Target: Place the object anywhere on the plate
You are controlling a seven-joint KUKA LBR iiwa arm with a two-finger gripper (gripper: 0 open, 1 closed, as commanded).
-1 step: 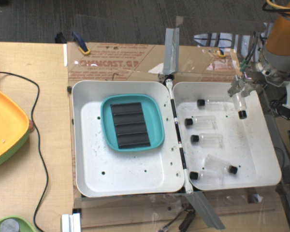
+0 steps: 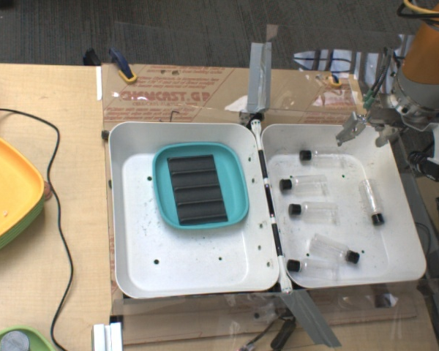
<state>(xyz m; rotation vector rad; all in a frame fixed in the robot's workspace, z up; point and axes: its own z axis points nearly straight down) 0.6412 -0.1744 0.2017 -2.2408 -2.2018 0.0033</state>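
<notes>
Six clear vials (image 2: 318, 183) with black caps look light, slick, brittle; grasp mid-body. Gripper (image 2: 366, 129) hovers at the right bin's (image 2: 410, 265) far edge; its state I cannot tell. Teal plate (image 2: 238, 196) waits left.

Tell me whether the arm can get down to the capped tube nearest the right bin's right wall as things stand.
Probably yes. The tube lies flat and apart from the other tubes in the right bin, with nothing over it. The gripper hangs above the bin's far right corner, so its path down looks free.

Light wooden surface (image 2: 66, 218) bearing two white bins, left bin (image 2: 132, 262) and right bin (image 2: 395, 262), side by side; yellow dishes (image 2: 7, 189) and a black cable (image 2: 58, 196) at left.
</notes>
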